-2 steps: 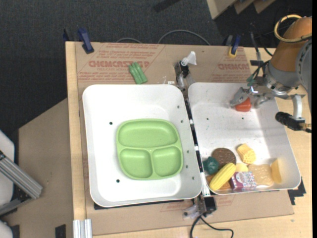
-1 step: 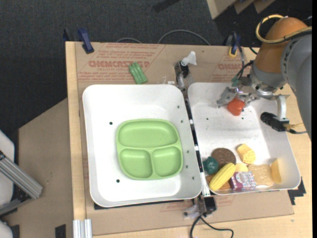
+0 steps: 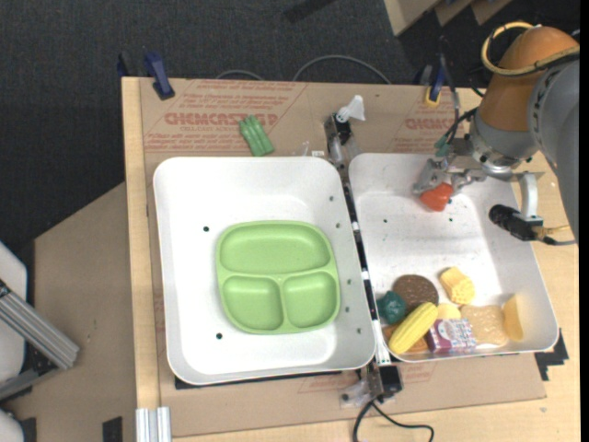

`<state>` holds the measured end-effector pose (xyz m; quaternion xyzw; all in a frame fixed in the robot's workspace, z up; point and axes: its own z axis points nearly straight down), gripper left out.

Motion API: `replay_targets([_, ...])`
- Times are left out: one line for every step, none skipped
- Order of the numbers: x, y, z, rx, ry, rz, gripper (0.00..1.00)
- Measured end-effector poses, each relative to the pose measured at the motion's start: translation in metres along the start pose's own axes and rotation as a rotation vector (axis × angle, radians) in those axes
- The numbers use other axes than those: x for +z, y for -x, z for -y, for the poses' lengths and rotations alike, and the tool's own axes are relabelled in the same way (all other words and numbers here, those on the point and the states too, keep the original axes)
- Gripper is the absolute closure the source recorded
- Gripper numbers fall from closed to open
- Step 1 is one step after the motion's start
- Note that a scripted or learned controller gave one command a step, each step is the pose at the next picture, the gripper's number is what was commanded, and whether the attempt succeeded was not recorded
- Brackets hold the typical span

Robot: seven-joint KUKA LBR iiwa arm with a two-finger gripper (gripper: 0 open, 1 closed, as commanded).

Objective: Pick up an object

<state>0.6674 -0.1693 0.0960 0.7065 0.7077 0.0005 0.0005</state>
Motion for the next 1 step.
replay_targets([-0.0963, -0.0908, -0.0023, -0.008, 0.01, -0.001, 1.0])
